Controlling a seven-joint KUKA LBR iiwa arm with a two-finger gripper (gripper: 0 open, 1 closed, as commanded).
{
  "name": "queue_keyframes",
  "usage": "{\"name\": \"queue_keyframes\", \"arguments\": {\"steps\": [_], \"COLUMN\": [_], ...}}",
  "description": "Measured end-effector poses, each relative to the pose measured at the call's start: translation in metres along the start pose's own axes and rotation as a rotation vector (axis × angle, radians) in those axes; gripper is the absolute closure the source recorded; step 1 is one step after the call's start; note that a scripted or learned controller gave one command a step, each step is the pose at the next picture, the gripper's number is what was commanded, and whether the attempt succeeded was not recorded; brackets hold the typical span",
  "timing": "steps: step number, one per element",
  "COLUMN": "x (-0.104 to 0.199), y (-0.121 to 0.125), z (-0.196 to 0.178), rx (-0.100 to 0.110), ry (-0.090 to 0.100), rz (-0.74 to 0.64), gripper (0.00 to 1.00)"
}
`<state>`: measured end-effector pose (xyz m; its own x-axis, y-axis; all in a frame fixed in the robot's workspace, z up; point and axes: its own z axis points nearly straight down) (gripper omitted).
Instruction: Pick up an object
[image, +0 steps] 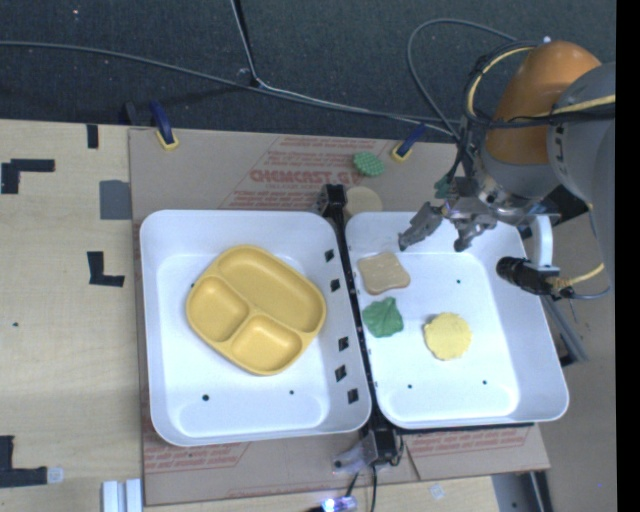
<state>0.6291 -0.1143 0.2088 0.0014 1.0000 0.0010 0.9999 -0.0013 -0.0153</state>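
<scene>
In the camera view we look down on 2 white bins that sit side by side on a brown board. The left bin (170, 400) holds 1 yellow tray (256, 309). The tray has 3 parts in it and it lies a bit turned.

The right bin (500, 395) holds 3 small things. A tan toast slice (383, 272) lies near the bin's left wall, toward the far end. A green leafy piece (383, 318) lies just beside the toast, on the near side of it. A round yellow piece (447, 336) lies to the right of the green one, close to the middle of the bin. The 3 things lie flat on the bin floor, and none of them is lifted.

The grey arm comes in from the right, with its orange band (535, 100) up high. The gripper (442, 232) hangs over the far end of the right bin. Its 2 fingers (416, 230) are spread apart, and we see nothing between them. The left finger points down toward the toast slice but does not touch it.

Behind the bins, on the board, we see 1 more small green piece (368, 163). 2 blue clips (163, 124) hold the board at its far edge.
</scene>
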Motion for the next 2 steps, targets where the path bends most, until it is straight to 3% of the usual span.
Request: {"name": "queue_keyframes", "arguments": {"steps": [1,2], "x": [0.000,-0.002], "y": [0.003,-0.001], "z": [-0.008,0.036], "rx": [-0.013,-0.012], "ry": [-0.001,-0.002], "rz": [-0.003,-0.003], "gripper": [0.00,0.00]}}
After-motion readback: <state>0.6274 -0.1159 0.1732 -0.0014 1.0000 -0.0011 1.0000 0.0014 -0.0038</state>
